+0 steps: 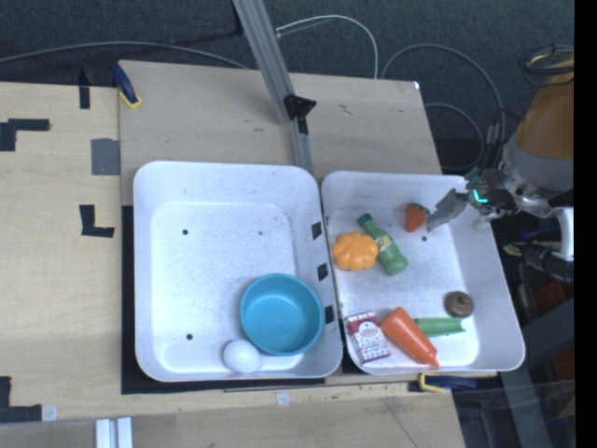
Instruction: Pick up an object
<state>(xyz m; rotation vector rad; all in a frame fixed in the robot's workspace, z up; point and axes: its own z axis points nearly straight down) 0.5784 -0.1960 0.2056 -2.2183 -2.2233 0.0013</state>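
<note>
The right bin [485,250] holds a small red fruit [415,217], an orange pumpkin [354,251], a green bottle [384,247], a carrot [408,334] with a green top, a red-and-white packet [368,338] and a brown round piece [458,302]. My gripper [444,211] reaches in from the right, low over the bin's far right part. Its tip is just right of the red fruit, close to it or touching it. Nothing shows as held.
The left bin [187,203] contains a blue bowl [280,313] and a white ball [242,354] at its near edge. A grey pole [270,54] slants down to the bins' far edge. Cables [438,63] lie behind the right bin.
</note>
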